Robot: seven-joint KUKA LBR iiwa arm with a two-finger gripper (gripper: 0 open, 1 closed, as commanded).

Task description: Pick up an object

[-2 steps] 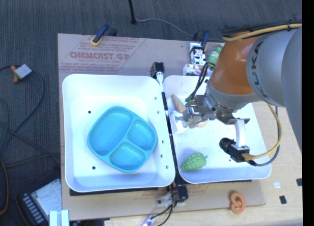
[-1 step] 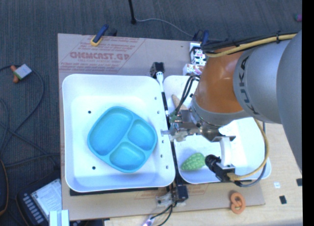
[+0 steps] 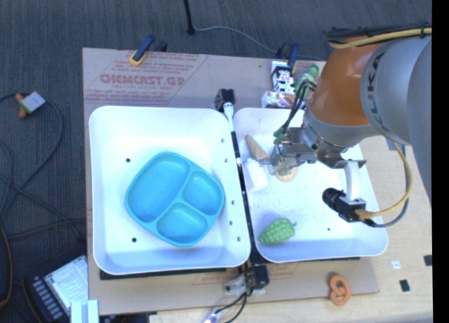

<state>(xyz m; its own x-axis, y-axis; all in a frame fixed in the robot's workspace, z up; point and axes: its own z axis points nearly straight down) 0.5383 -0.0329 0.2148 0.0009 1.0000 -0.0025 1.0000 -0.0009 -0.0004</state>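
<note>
- Camera view: the gripper (image 3: pixel 285 162) hangs low over the upper left part of the right bin (image 3: pixel 365 244), directly above a small tan round object (image 3: pixel 286 173); whether its claw is apart or together cannot be told.
- A cone-shaped tan piece (image 3: pixel 257 149) lies just beside it, near the bin's left wall.
- A green bumpy object (image 3: pixel 278 231) rests near the same bin's front edge.
- The left bin (image 3: pixel 112 139) holds a blue divided plate (image 3: pixel 175 198).
</note>
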